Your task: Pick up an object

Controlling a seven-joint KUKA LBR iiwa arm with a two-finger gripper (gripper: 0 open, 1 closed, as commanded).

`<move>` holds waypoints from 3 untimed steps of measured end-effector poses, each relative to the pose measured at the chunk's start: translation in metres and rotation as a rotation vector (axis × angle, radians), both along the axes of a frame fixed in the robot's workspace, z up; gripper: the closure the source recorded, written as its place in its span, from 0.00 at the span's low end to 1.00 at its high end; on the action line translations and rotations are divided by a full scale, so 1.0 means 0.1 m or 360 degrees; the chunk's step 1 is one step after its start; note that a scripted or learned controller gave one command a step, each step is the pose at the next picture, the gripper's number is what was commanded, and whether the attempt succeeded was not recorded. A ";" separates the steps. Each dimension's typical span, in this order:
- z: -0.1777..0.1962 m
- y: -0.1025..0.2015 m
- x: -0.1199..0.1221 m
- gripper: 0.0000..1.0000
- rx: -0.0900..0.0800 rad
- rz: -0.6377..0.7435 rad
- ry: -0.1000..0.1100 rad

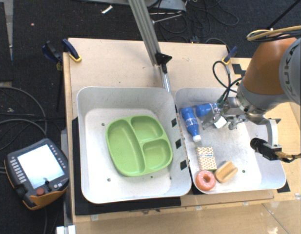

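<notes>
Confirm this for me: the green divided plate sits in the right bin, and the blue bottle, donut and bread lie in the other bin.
Not right. The camera view shows the green plate in the left bin, alone there. The blue bottle, donut and bread lie in the right bin, where the gripper is.

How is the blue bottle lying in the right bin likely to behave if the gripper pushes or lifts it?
The blue bottle lies on its side, so a sideways push would probably roll it. It looks like smooth plastic, so it may slip between fingers. The gripper is close beside it.
</notes>
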State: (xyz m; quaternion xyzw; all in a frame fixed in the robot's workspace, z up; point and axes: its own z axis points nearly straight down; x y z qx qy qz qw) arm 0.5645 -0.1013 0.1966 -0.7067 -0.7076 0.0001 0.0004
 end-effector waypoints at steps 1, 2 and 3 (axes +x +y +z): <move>0.00 0.00 0.00 0.00 0.0000 -0.0001 0.0000; -0.56 -0.10 0.01 0.00 -0.0001 -0.0004 0.0009; -1.03 -0.09 0.01 0.00 -0.0002 -0.0002 -0.0001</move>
